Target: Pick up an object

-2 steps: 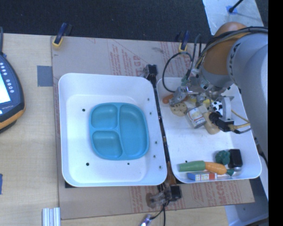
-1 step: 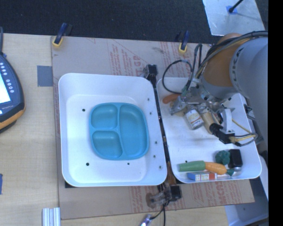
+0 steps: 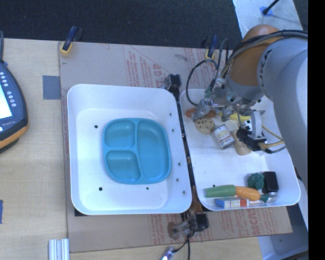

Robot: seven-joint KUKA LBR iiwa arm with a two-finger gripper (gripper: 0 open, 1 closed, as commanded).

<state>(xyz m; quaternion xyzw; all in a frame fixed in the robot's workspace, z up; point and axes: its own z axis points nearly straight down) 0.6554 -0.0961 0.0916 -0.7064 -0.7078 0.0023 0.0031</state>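
My gripper (image 3: pixel 205 108) hangs low over the far left part of the right bin (image 3: pixel 281 161), below the orange-banded wrist. Just under it lie a tan spotted cookie-like piece (image 3: pixel 205 125) and a small orange item (image 3: pixel 190 112). A small jar (image 3: pixel 223 136) and a tan lump (image 3: pixel 242 146) rest a little to the right, and a yellow piece (image 3: pixel 235 118) sits partly hidden by the wrist. Along the bin's near edge lie a green vegetable (image 3: pixel 219 190), an orange carrot (image 3: pixel 248 193), a dark green item (image 3: pixel 255 179), a black block (image 3: pixel 270 182) and a small blue, white and red box (image 3: pixel 233 203).
The left bin (image 3: pixel 81 145) holds a blue divided plate (image 3: pixel 136 150). A teach pendant (image 3: pixel 2 104) lies on the bench at the far left. Black cables loop around the wrist above the right bin. The ridge between the bins runs just left of the gripper.
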